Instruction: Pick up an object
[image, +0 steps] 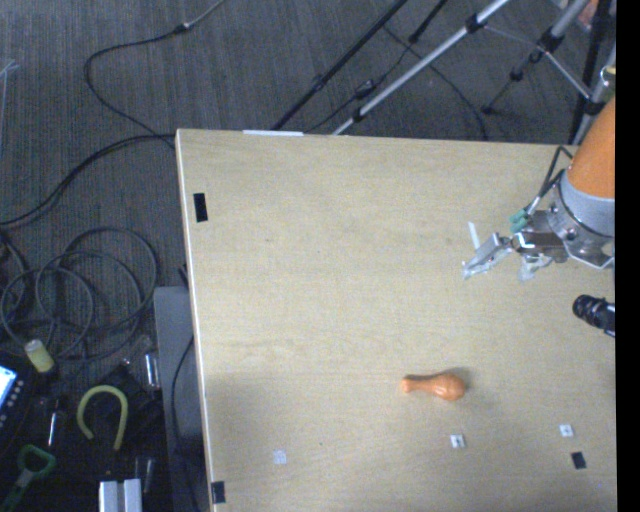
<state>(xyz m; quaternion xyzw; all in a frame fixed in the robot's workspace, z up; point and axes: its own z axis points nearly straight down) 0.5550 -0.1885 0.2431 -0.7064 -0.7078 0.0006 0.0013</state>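
End effector (480, 252) looks open and empty, though blurred; orange object (435, 386) lies on bench (320, 300).

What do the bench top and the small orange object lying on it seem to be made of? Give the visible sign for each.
Bench top: probably wood or wood-look laminate, matte; it is pale tan with faint grain-like streaks and no glare.
Orange object: possibly plastic or rubber, smooth; it is evenly orange, rounded, with a narrow neck. The picture is too blurred to be sure.
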